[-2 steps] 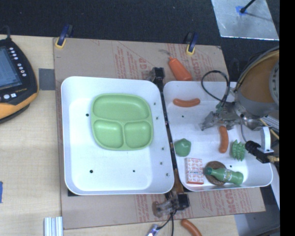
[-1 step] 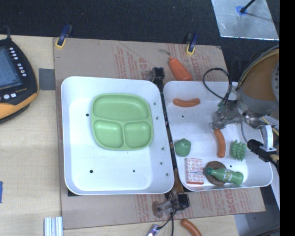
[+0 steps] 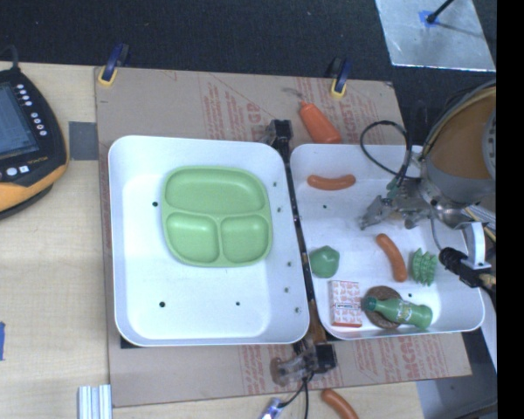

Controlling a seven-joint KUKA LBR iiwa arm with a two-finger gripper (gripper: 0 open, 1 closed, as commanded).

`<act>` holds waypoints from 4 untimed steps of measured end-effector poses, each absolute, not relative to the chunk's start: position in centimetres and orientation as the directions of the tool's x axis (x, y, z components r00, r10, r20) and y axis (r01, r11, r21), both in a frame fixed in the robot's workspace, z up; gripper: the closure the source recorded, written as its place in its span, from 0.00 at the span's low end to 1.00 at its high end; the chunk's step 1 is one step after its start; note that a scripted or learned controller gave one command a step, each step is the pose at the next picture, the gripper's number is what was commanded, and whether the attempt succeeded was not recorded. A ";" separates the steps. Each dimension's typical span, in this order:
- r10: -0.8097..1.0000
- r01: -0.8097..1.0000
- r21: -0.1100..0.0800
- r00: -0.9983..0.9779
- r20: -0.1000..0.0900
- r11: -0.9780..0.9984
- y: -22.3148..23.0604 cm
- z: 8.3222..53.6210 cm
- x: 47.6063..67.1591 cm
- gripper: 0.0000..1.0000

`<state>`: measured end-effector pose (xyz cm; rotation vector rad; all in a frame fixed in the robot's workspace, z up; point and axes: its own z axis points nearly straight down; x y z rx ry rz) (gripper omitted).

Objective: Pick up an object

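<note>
Red print runs along the cardboard [image 3: 244, 103] under both bins, too small to read, and the label on the carton [image 3: 344, 304] is just as illegible. The end effector [image 3: 393, 209] hangs over the right bin [image 3: 349, 234], above a sausage [image 3: 391, 256]; whether it is spread or pinched, I cannot tell. The arm [image 3: 458, 155] is cut off at right. A green tray [image 3: 217, 215] lies in the left bin [image 3: 131, 278].

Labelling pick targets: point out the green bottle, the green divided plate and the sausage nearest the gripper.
green bottle [image 3: 402, 312], camera view, middle of its body
green divided plate [image 3: 217, 214], camera view, ridge between its compartments
sausage [image 3: 391, 256], camera view, mid-length
</note>
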<state>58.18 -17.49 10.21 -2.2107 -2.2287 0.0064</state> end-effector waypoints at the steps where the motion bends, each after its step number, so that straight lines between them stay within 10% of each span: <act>1: 1.000 1.000 -0.004 -0.005 -0.001 0.005 -19.8 9.2 53.8 0.00; 2: 1.000 1.000 -0.005 -0.008 -0.002 0.008 -19.9 10.2 53.8 1.00; 3: 1.000 1.000 -0.001 -0.007 -0.001 0.007 -15.0 17.4 51.8 1.00; 4: 1.000 1.000 -0.002 -0.005 0.001 0.005 -6.9 22.9 55.3 1.00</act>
